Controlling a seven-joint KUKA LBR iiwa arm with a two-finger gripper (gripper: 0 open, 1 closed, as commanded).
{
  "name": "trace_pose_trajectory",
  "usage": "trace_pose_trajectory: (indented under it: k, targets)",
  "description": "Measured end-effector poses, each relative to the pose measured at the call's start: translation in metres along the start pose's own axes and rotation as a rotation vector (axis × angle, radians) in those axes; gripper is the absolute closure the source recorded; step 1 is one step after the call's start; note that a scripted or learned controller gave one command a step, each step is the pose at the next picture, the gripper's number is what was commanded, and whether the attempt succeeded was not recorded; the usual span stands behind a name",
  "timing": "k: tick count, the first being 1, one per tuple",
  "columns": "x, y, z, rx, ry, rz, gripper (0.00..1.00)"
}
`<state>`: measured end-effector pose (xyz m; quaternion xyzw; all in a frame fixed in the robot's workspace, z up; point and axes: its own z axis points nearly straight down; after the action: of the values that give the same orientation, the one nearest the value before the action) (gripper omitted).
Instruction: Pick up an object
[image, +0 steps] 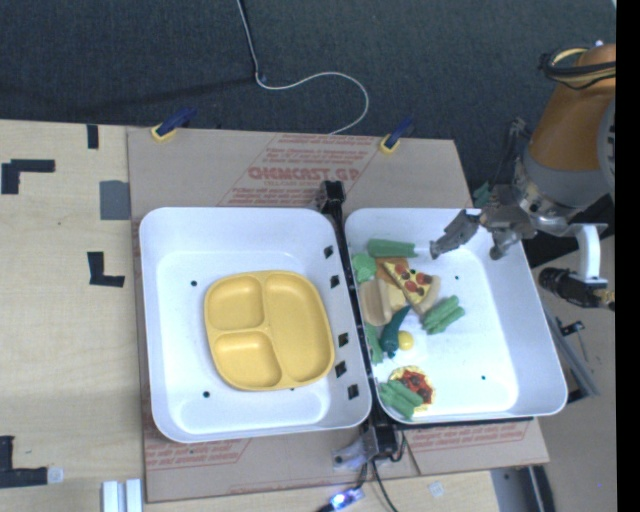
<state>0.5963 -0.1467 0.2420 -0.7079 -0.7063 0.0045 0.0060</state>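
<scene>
The right bin (520, 340) holds a cluster of toy food along its left side. In it are a pizza slice (411, 281), a green bean (390, 247), a green pod (443, 313), a tan piece (375, 301), a dark teal piece (395, 324) and a small yellow ball (406, 342). A small round pizza (413, 382) and green pieces (398, 399) lie near the front left corner. My gripper (473, 242) hovers over the bin's back right part, to the right of the food. Its fingers are spread open with nothing between them.
The left bin (170, 260) holds a yellow divided plate (268, 330). A black divider (340, 290) separates the bins. A white cable (300, 80) lies on the dark floor behind, and clamps (398, 132) hold the cardboard's back edge.
</scene>
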Motion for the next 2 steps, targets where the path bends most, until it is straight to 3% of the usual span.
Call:
trace_pose_trajectory:
  k: [1, 2]
  targets:
    - [0.000, 0.002, -0.008, -0.013, -0.002, -0.003, 0.00]
    - [0.008, -0.002, 0.054, -0.007, -0.002, -0.004, 0.00]
